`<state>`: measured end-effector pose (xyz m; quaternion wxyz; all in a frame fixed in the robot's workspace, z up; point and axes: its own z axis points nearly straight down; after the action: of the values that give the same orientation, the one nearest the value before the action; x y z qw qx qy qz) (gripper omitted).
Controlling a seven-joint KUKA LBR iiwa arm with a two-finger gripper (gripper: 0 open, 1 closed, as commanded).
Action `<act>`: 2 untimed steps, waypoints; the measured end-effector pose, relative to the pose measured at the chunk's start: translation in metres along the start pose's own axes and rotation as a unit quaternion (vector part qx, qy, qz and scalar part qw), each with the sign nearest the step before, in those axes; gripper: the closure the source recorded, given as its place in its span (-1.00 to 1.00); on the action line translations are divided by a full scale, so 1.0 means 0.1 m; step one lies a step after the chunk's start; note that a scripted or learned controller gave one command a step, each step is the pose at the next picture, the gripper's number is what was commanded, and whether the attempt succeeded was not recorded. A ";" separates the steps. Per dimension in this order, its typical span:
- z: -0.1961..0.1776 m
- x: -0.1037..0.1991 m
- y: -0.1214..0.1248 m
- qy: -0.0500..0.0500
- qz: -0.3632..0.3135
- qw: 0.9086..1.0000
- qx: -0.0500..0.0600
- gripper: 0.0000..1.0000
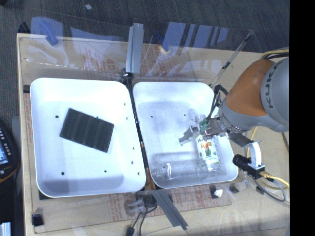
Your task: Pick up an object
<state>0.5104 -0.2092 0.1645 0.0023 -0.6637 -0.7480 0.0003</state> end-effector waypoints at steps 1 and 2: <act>0.00 0.00 0.00 0.000 0.000 1.000 0.000 -1.00; 0.00 0.00 0.00 0.000 0.000 1.000 0.000 -1.00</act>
<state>0.5103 -0.2095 0.1645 0.0022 -0.6637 -0.7480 0.0004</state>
